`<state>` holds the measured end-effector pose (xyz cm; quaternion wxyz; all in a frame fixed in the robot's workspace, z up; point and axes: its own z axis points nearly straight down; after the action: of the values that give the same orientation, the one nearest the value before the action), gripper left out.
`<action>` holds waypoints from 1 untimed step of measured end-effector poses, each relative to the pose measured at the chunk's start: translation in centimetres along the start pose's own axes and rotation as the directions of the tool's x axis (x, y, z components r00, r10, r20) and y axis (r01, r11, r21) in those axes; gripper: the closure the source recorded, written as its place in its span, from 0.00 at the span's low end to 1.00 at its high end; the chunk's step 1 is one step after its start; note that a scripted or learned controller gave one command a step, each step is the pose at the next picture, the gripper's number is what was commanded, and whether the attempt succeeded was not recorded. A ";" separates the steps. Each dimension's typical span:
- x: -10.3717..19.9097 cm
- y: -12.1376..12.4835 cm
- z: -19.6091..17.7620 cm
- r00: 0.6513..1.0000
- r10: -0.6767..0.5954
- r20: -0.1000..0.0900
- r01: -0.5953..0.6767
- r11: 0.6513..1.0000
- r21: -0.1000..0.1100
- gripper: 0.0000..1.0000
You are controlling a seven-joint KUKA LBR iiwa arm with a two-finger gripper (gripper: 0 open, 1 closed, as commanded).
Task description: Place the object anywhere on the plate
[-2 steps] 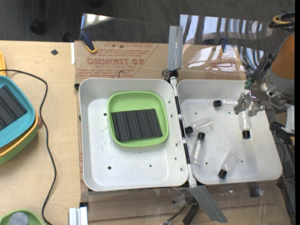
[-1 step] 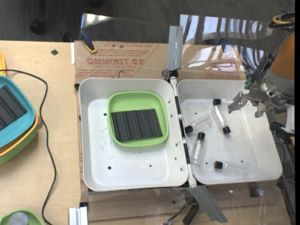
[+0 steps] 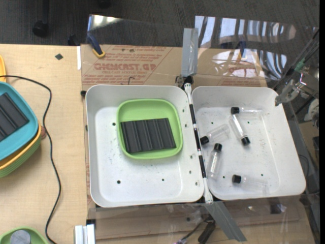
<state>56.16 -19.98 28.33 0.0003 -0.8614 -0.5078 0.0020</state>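
- Five clear vials with black caps lie scattered in the right bin (image 3: 284, 136), none on the plate: one near the back wall (image 3: 242, 109), one slanted mid-bin (image 3: 239, 129), one toward the divider (image 3: 213, 135), one upright-running below it (image 3: 215, 159), one near the front (image 3: 248, 182).
- One green plate (image 3: 149, 111) sits in the left bin (image 3: 101, 177), carrying one dark ribbed insert (image 3: 149, 134).
- My gripper (image 3: 286, 89) hangs over the right bin's far right corner, apart from every vial; whether it is open or closed, I cannot tell.
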 end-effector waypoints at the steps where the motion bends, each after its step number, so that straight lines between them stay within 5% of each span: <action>1: -0.6 1.4 -10.0 0.987 0.164 0.000 -0.164 0.987 0.001 0.00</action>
<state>57.10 -21.14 38.31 0.0003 -0.9002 -0.4355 0.0023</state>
